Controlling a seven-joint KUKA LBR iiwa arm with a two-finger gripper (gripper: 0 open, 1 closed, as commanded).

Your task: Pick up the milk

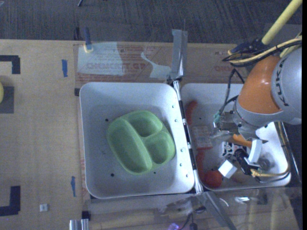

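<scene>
The milk, a pale carton with reddish print (204,139), lies flat in the right bin (283,174) near its left wall. My gripper (225,137) hangs low over the middle of that bin, just to the right of the carton and close to it. The wrist and the orange-banded arm (256,92) cover the bin's right half. The arm's bulk hides any contact between gripper and carton.
In the right bin a long red item (191,110) lies at the back left, a round red item (213,178) at the front left, and an orange piece (241,139) beside the gripper. The left bin (96,104) holds a green divided plate (140,141).
</scene>
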